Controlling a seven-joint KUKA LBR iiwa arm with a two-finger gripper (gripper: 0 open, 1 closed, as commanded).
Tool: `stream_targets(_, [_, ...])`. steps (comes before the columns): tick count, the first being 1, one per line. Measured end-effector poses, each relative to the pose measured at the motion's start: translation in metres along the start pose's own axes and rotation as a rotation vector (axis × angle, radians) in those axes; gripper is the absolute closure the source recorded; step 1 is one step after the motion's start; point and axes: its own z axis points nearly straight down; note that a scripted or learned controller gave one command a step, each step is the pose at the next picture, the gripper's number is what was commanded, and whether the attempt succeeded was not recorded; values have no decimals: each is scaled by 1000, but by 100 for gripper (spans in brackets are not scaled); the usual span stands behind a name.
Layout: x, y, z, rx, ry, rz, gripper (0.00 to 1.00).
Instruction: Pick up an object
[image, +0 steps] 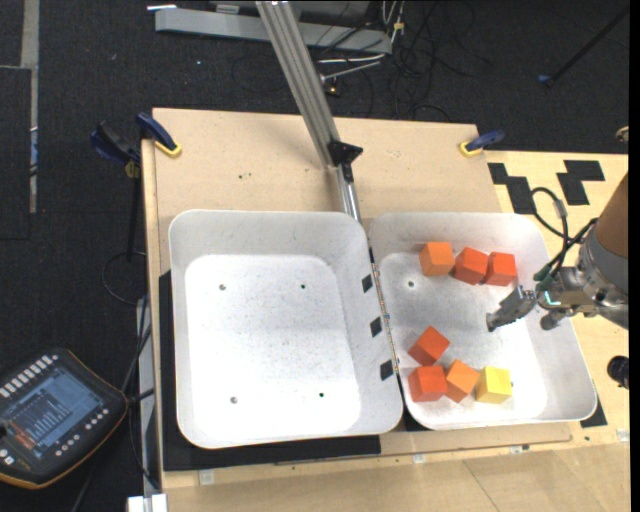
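A tan fibreboard bench top (300, 160) stands on dark carpeted floor (70, 120). Blue clamps (160, 135) grip its far corners, loose cables (420, 60) cross the floor behind, and a handheld control pendant (50, 410) lies at lower left.

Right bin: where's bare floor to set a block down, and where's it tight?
Free: right bin floor left of centre, between the top row of three cubes and the orange cube. Left bin floor is bare throughout. Crowded: bottom cluster with the yellow cube, and around the gripper.

Seven blocks (470, 266) in right bin (570, 385).
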Motion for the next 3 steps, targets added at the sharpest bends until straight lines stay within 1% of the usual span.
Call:
stream_targets(1, [0, 1, -2, -4, -1, 1, 0])
stream_targets(3, [6, 0, 85, 1, 1, 1, 0])
